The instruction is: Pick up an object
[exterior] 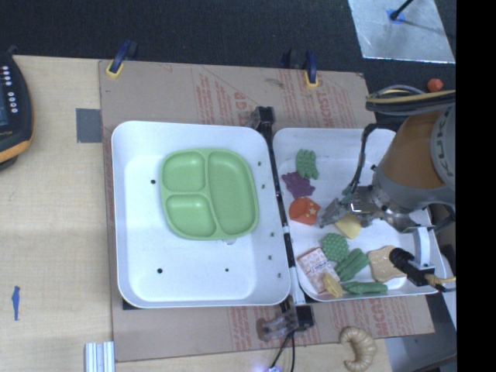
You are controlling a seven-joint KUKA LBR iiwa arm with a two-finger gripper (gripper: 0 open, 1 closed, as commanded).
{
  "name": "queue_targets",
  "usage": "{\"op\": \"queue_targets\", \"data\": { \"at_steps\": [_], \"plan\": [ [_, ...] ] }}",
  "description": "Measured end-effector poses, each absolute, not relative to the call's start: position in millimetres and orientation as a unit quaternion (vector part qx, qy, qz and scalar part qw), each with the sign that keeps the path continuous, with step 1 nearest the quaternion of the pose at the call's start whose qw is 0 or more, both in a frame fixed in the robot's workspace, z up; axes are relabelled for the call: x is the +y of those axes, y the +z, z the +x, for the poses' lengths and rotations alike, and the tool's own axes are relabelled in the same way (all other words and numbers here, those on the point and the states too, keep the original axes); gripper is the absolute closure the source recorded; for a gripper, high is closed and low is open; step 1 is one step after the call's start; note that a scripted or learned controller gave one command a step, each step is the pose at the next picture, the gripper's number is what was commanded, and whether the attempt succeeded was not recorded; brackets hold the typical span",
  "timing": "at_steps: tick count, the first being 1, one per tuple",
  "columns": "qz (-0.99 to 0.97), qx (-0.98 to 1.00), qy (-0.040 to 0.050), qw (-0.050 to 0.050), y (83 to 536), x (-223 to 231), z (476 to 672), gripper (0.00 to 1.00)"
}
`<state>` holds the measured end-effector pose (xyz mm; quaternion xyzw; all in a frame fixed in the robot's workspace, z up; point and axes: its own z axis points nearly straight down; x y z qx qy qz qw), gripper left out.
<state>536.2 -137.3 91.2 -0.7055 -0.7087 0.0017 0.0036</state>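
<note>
The right bin (333, 142) holds several toy foods. Among them are a green ridged piece (307, 162), a purple grape bunch (297, 183), a red-orange tomato (304, 210), a yellow piece (349, 227) and a round green piece (335, 246). Nearer the front lie green pods (353, 263), a green bean (365, 288), a printed packet (313, 263) and a tan toast slice (381, 263). My gripper (335, 214) reaches in from the right and sits low over the bin's middle. It is just right of the tomato and directly above the yellow piece. I see nothing lifted.
The left bin (136, 208) bears a green divided plate (209, 193). The grey arm with its orange band (415, 157) covers the right bin's right side. A tan curved object (359, 346) lies on the bench in front of the bins. A black pendant (12, 107) sits at far left.
</note>
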Motion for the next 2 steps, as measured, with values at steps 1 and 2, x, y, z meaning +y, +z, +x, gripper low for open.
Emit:
{"op": "queue_targets", "data": {
  "at_steps": [1, 2],
  "plan": [
    [-0.706, -0.709, 0.0016, 0.002, 102, -140, 537.8, 1.00],
    [-0.702, -0.712, -0.0049, -0.004, 199, -69, 619.2, 1.00]
  ]
}}
